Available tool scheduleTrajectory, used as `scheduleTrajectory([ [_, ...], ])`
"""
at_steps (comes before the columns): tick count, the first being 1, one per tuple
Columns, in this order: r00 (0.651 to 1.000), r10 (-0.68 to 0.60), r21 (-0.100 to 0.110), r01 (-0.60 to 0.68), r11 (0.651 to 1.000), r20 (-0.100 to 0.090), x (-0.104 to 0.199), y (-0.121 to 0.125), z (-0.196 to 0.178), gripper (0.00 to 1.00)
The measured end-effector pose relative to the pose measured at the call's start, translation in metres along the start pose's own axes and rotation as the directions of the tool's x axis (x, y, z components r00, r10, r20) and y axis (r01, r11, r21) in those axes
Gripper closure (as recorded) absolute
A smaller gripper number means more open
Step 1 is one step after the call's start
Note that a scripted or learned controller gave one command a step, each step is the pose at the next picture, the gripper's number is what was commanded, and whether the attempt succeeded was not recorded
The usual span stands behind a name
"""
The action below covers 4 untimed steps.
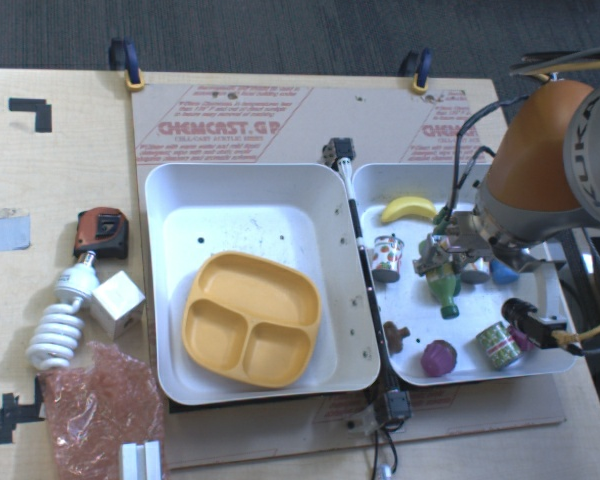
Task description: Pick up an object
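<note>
1. You are looking down on a bench with two shallow white bins side by side; take the right bin point(555, 363) as your landmark.
2. The arm point(540, 158), grey with an orange band, reaches over the right bin's upper right part.
3. The gripper point(442, 258) hangs over the middle of the right bin. You cannot tell from this angle how it is set, and nothing is plainly seen in its grasp.
4. A green bottle point(445, 294) lies inside the right bin, just beneath and touching the gripper's outline.
5. A yellow banana point(408, 208) lies near the right bin's upper left corner.
6. A small patterned cup point(386, 255) stands by the right bin's left wall, just below the banana.
7. A purple ball point(439, 357) sits near the right bin's lower edge, with a green-labelled can point(498, 345) to its right.
8. A small brown piece point(394, 336) lies in the right bin's lower left corner.
9. A blue object point(503, 268) is partly hidden beside the gripper.
10. To the left of the right bin, the left bin point(170, 228) holds a yellow divided tray point(250, 318).
11. Further left of both bins, on the bench, lie a tape measure point(101, 232), a spiral light bulb point(62, 318), a white cube point(118, 298) and a pink mesh bag point(95, 403).
</note>
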State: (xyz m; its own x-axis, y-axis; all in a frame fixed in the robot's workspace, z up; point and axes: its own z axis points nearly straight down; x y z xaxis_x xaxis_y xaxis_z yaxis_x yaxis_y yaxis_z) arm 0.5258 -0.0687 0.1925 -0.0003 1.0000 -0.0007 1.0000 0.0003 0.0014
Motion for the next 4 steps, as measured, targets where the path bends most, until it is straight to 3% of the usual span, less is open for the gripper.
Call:
scheduleTrajectory([
  [1, 1.000, -0.001, 0.002, 0.001, 1.000, 0.000, 0.058, 0.061, 0.000, 1.00],
  [4, 1.000, -0.008, 0.000, 0.008, 1.000, 0.005, 0.057, 0.063, -0.028, 1.00],
])
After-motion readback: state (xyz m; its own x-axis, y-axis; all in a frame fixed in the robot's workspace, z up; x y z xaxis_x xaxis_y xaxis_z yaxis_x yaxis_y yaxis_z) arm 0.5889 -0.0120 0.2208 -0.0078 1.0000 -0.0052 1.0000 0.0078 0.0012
